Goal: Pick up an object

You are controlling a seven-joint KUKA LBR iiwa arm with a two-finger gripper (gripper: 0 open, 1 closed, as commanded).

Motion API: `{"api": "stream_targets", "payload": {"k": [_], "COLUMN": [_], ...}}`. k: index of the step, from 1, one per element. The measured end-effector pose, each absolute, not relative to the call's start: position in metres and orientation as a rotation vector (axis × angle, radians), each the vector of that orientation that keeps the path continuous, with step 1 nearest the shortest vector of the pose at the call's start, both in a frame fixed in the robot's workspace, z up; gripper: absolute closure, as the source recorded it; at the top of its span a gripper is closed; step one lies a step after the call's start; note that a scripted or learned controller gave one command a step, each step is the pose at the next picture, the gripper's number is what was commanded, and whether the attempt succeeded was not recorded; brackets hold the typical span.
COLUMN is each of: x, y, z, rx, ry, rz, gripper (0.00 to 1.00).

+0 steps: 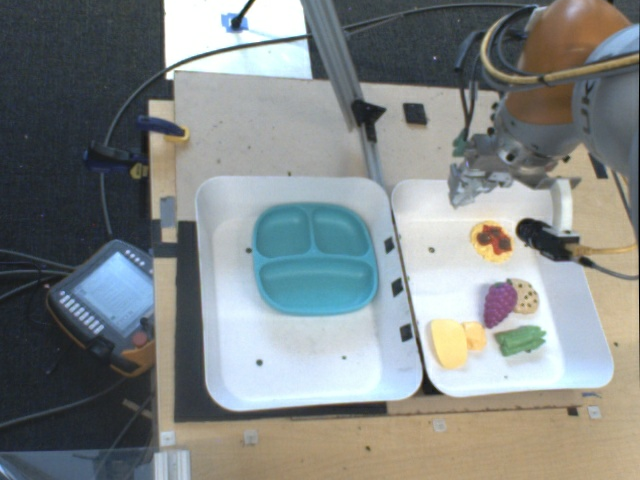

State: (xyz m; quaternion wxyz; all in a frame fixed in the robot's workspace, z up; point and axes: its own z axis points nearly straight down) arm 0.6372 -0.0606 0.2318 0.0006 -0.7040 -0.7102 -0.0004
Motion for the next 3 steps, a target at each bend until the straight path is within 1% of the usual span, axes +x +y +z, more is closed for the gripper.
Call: {"api": "stream_targets", "payload": {"k": [1,2,3], "x": [0.614,0.59,0.574], "y": [-0.007,0.045,0.1], "z": [0.221,0.232,0.223], "rx": [-2.209,-2.208,-2.208], "ry": [-2.23,-2.231,-2.231], "rz": [-0.001,-0.002,-0.002], "gripper": [1.0,1.0,1.0]}}
